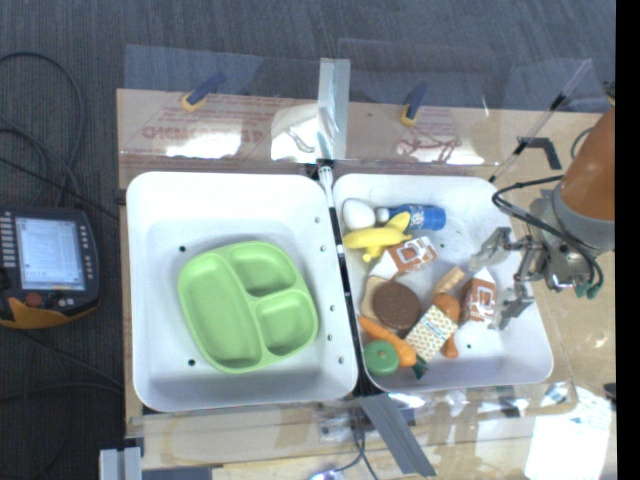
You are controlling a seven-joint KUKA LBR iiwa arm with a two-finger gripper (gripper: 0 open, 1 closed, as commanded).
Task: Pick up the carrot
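The carrot [386,335] is a small orange piece lying near the front left of the right bin [520,363], between a brown round disc [397,305] and a green round item [380,360]. My gripper [503,278] hangs over the right side of that bin, well to the right of the carrot. Its two grey fingers [489,249] stand apart, open, with nothing gripped between them. A red and white packet [480,300] lies just left of the lower finger.
The right bin also holds a yellow banana [375,238], a blue and white bottle [418,217], a white egg-like item [356,213], an orange snack packet [412,256] and a checkered packet [430,332]. The left bin [160,218] holds a green divided plate [248,304].
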